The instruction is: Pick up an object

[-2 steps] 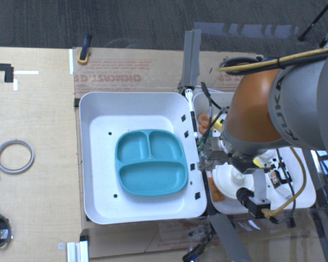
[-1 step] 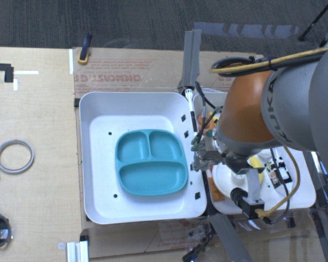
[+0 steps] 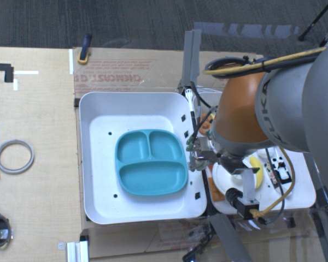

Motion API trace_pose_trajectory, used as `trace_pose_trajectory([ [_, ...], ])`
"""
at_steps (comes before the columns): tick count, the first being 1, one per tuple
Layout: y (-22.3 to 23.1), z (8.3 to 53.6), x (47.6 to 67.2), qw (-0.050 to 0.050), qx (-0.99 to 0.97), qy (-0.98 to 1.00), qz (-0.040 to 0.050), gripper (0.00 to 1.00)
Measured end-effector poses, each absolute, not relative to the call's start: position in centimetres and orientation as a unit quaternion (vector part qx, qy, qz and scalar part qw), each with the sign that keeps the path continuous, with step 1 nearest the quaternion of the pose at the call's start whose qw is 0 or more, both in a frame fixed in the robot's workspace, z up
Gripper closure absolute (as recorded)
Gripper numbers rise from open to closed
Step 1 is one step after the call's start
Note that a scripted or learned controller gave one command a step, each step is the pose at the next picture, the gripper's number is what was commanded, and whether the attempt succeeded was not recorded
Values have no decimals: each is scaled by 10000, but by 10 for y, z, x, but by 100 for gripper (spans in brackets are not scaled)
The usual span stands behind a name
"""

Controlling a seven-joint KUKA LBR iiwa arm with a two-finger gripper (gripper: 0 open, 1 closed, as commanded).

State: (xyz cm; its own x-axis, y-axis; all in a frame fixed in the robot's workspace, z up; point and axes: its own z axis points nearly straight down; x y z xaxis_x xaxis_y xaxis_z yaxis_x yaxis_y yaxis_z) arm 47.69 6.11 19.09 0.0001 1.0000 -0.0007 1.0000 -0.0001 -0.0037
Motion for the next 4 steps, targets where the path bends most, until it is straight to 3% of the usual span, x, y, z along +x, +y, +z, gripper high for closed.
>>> trace_pose_trajectory([
  [1, 14, 190, 478, 7, -7080, -7062, 18, 100],
  [4, 42, 191, 477, 11, -7066, -7076, 15, 100],
])
